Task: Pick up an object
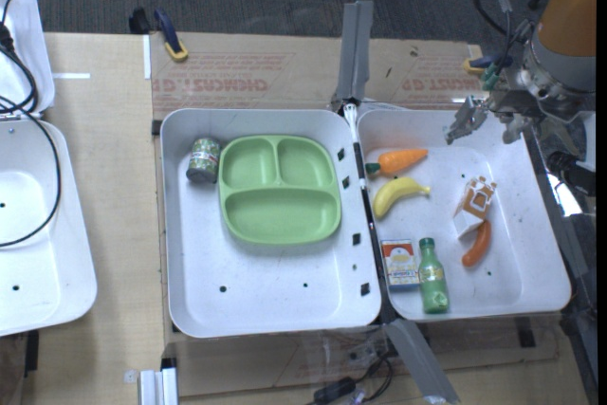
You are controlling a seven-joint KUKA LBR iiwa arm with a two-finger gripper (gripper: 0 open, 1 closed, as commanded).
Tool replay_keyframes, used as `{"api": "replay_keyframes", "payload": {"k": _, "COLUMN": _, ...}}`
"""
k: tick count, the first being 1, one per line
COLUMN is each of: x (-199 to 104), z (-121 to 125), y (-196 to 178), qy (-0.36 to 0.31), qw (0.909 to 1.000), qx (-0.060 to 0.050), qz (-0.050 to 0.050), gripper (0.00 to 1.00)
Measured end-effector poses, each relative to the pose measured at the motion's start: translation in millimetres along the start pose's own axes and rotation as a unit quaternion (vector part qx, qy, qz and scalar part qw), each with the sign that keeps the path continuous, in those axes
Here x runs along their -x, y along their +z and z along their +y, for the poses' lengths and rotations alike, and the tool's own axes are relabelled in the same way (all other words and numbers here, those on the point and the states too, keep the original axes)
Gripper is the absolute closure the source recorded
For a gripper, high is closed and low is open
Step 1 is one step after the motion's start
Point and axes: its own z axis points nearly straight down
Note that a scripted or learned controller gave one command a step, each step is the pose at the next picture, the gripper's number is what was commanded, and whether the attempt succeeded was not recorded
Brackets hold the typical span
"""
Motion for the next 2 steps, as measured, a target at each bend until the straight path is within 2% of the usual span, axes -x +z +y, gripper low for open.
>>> {"api": "replay_keyframes", "payload": {"k": 1, "x": 3.4, "z": -12.5, "y": 146.9, "qy": -0.027, "qw": 0.9996, "qx": 0.000, "qz": 0.000, "gripper": 0.00}}
{"api": "replay_keyframes", "payload": {"k": 2, "x": 4.6, "z": -12.2, "y": 137.5, "qy": -0.025, "qw": 0.9997, "qx": 0.000, "qz": 0.000, "gripper": 1.00}}
